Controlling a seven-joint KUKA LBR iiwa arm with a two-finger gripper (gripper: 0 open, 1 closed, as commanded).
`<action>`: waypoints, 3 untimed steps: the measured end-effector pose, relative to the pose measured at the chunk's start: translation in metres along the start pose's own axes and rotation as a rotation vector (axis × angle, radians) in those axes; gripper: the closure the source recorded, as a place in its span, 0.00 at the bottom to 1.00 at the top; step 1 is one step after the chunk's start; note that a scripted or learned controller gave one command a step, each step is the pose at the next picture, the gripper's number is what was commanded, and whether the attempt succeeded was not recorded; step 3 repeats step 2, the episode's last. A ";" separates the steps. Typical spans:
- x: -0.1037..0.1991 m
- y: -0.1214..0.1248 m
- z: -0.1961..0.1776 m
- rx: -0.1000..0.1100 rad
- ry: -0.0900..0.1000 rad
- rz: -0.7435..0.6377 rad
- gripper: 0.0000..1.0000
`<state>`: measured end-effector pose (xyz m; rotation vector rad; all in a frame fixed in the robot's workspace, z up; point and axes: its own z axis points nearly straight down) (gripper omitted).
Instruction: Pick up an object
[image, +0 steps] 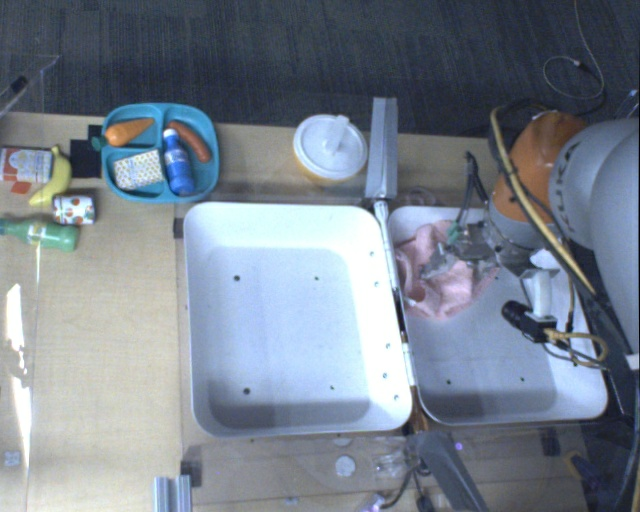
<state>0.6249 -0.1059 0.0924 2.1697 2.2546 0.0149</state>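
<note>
Reaches in from 3 o'clock, grey arm bulking over the right bin's far edge, orange band toward 1 o'clock, cables looping around it. Wrist angled down and toward 9 o'clock, with gripper low over the bin's upper-left part, right at the pink cloth. Fingers hard to separate against the folds; cannot tell whether spread or closed, nor whether any cloth sits between them.

Cloth bunched in a crumpled heap at roughly 10 o'clock inside the right bin, touching or just beside the wall shared with the left bin. Long axis roughly 11 to 5 o'clock, though the heap is too rumpled to show a clear pointing end.

Beyond the bins: yellow lidded cup at 12 o'clock, blue divided tray of toy food at 10 o'clock.
</note>
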 end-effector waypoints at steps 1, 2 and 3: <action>0.002 0.003 -0.013 -0.008 0.000 -0.002 1.00; 0.027 0.038 -0.093 0.010 0.003 -0.168 1.00; 0.027 0.038 -0.093 0.010 0.003 -0.168 1.00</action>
